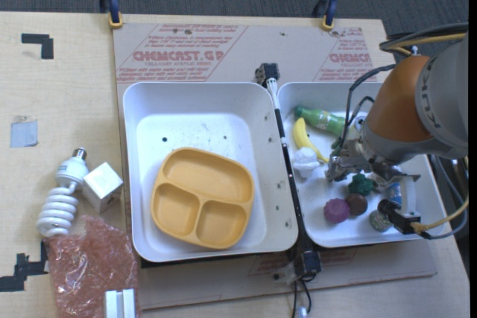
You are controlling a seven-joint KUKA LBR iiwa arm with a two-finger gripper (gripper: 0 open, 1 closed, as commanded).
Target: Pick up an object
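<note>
Clutter fills the right bin point(432, 223), and the claw point(344, 166) hangs low over its middle, at the end of the grey arm with its orange band point(395, 112). Whether the claw is apart or together cannot be told, for its tips are a dark tangle against the objects below. Taking the claw as the landmark: a dark green object point(363, 183) lies just beside it on the near-right side, perhaps touching, though no object can be seen clamped in it. A brown ball point(356, 204) sits just nearer than the green one, and a magenta fuzzy ball point(336, 210) lies nearer still, close by. A white crumpled lump point(305, 159) lies just left of the claw, a yellow banana point(301, 135) is left and farther back, and a green bottle point(320, 118) lies beyond that, along the far wall. Well to the claw's left, the other bin point(141, 153) holds a yellow divided plate point(202, 197). On the brown board point(186, 48) beyond the bins, red print reads "CHEMCAST GP", partly repeated behind the right bin. Far left on the worktop point(52, 108) lie a spiral light bulb point(61, 201) and a white cube point(103, 183).
</note>
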